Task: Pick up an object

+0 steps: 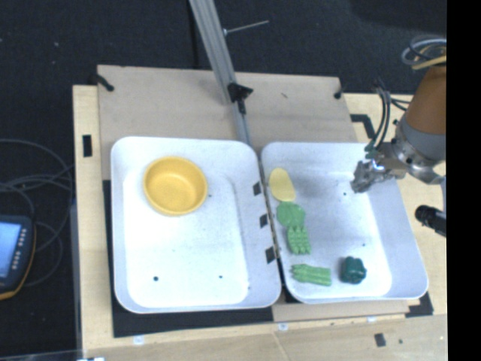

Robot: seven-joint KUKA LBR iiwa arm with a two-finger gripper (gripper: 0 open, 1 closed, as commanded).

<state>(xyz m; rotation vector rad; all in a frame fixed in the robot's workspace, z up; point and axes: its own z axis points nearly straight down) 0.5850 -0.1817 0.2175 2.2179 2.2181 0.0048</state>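
Hand was seen over the right bin, near its far right edge; open or closed could not be told. Green toys and a yellow piece were laid along that bin's left side.

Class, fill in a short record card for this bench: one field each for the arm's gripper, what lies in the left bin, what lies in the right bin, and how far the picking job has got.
gripper: two-finger gripper over the upper right part of the right white bin, nothing seen between its fingers
left bin: left white bin holds a round yellow plastic bowl
right bin: pale yellow oval piece, two green lumpy toys, a green ridged bar, a dark green round toy
task stage: no object picked up yet
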